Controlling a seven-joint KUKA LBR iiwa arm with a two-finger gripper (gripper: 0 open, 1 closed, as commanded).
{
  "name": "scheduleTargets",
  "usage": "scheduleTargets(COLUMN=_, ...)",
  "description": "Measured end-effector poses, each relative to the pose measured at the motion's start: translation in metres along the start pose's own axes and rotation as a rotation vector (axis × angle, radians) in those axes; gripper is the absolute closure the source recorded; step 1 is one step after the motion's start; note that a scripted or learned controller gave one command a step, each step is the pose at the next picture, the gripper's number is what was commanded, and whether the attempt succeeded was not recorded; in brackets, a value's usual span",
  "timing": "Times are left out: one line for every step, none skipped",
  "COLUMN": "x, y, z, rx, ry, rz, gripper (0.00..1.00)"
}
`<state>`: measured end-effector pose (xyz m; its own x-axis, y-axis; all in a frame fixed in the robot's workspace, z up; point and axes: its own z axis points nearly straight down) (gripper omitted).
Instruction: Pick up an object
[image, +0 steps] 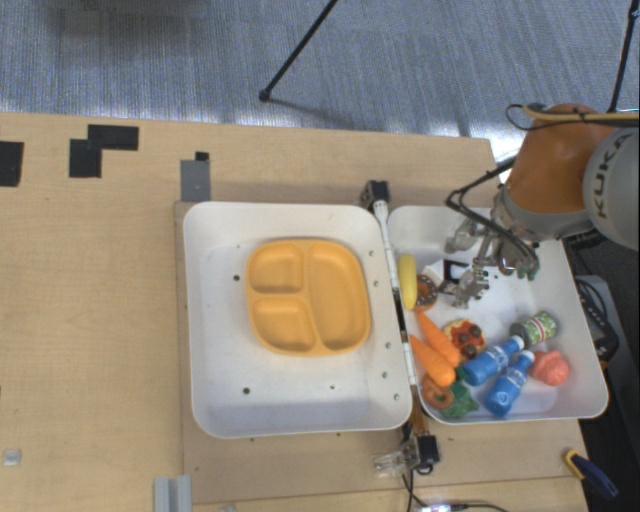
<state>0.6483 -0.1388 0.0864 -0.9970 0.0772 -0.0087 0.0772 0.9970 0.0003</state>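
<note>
Two white bins sit side by side on the bench. The left bin (210, 400) carries a yellow divided plate (305, 297) at its centre. The right bin (590, 395) holds a banana (408, 281) along its left edge, carrots (435, 345), two blue bottles (500, 372), a green can (535, 329) and a pink piece (551, 368) toward its near edge. The gripper (478, 270) hangs over the bin's middle, nothing visible between its prongs; whether it is released or clenched cannot be told.
</note>
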Motion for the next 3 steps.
scheduleTargets(x=0.058, y=0.036, z=-0.002, rx=-0.001, ry=-0.002, rz=-0.014, gripper=0.00)
scheduleTargets(x=0.075, y=0.034, z=-0.002, rx=0.000, ry=-0.005, rz=-0.115, gripper=0.00)
scheduleTargets(x=0.010, y=0.044, z=-0.001, rx=0.005, ry=0.009, rz=-0.378, gripper=0.00)
